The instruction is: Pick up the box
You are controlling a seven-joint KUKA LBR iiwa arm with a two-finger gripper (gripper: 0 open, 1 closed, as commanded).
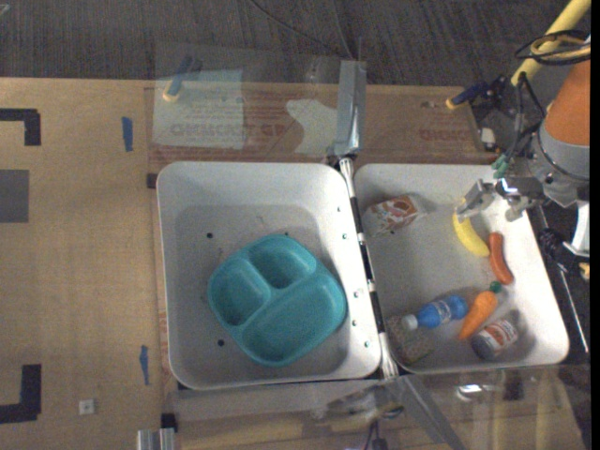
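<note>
while my arm reaches in over the right bin (525, 345), my gripper (495, 198) hangs above that bin's far right corner, and its fingers (473, 198) stand a little apart with nothing between them. the box (392, 214), a small white and orange carton, lies well off to the left of my gripper, against the bin's far wall near the divide between the two bins. just below my fingers lies a yellow banana (469, 233), and a red sausage (501, 258) sits close beside it. farther toward the near wall rest a carrot (479, 313), a bottle (435, 314) with a blue label, and a small can (496, 337). far to my left, the left bin (178, 251) holds a teal divided plate (277, 298).
</note>
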